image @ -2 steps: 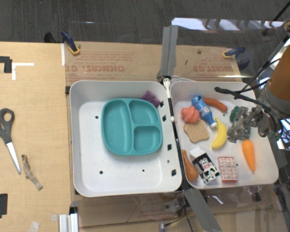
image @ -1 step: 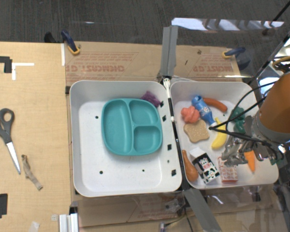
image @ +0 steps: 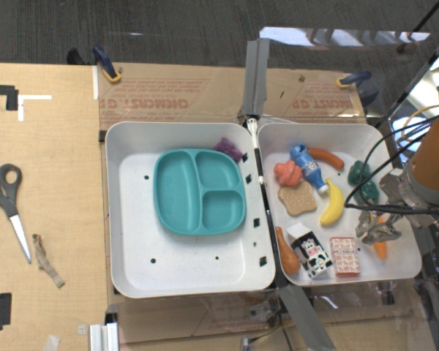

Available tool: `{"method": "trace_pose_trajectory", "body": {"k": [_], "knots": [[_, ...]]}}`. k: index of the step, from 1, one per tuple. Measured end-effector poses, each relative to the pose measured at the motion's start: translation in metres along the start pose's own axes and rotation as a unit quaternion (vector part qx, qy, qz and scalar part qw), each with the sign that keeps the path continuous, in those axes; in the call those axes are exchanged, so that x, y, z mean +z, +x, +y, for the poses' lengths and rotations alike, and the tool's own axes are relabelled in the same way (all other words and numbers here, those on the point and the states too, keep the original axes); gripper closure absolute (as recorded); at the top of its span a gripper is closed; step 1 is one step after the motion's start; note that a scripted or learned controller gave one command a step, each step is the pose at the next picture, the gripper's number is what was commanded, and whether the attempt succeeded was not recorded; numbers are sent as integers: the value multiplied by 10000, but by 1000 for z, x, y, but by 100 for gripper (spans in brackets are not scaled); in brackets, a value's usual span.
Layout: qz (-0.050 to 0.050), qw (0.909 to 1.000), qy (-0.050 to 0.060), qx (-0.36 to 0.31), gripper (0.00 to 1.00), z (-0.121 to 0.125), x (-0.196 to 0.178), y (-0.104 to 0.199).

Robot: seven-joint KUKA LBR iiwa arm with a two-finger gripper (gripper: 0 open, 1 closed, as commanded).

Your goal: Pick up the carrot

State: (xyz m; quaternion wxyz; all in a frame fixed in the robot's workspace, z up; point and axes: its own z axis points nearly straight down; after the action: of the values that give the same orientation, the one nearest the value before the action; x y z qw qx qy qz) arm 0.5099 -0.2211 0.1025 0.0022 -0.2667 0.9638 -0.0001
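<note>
Carrot (image: 381,251) sits in the right bin (image: 395,273), near its right wall and toward the front. We only see a short orange stub of it, because the gripper (image: 377,230) is right on top and covers the rest. We read that stub as the carrot, not the longer orange toy (image: 286,248) by the bin's left wall.

Gripper state: we can't tell open from closed, as cables and the wrist clutter the view. No claim that it has a hold.

The arm comes in from the right, so this end of the bin is the easy reach for it. The box (image: 344,257) lies just beside the carrot on the left, with the banana (image: 332,204) further left and up. The green toy (image: 364,181) is behind the gripper. The wall is close, so there's little room to spread on that side.

Our judgement: this is the grasp step and the lift is not yet shown. The risk is clipping the wall or nudging the box.

Left bin (image: 124,262) carries the teal plate (image: 200,191), well apart and irrelevant here.
</note>
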Motion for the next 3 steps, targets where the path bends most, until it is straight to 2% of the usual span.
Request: {"method": "trace_pose_trajectory", "body": {"k": [1,2,3], "knots": [[-5,9916,-2,-1296,100,-2,-15,-4],[6,9797,-15,-2005,100,15,-28,23],[-4,9654,-10,-2609,100,57,-72,-10]]}}
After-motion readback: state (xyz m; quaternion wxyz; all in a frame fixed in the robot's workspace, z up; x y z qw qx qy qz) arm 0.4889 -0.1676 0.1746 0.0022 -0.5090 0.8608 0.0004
